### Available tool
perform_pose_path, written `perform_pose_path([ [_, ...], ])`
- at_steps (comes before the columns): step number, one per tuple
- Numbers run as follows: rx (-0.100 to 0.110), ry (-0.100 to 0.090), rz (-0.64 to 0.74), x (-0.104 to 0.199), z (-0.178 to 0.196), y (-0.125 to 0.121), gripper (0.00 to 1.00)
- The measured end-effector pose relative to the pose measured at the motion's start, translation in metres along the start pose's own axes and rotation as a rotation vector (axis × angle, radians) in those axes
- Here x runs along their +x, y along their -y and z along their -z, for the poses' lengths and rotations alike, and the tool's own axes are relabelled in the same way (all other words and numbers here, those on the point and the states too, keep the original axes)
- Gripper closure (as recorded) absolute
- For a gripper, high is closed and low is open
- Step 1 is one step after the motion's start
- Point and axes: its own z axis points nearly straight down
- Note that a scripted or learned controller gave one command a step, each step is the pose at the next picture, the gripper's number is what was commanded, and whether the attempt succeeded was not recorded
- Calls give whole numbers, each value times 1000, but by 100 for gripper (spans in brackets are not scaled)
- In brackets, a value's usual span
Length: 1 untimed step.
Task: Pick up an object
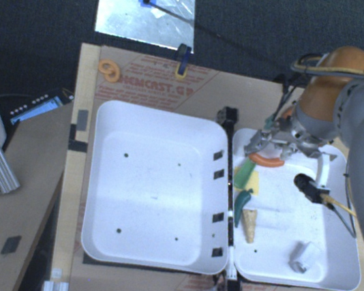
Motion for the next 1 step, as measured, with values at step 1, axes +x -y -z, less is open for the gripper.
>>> perform_pose_path([
  [1, -8, -2, 2, 79, 67, -1, 0],
])
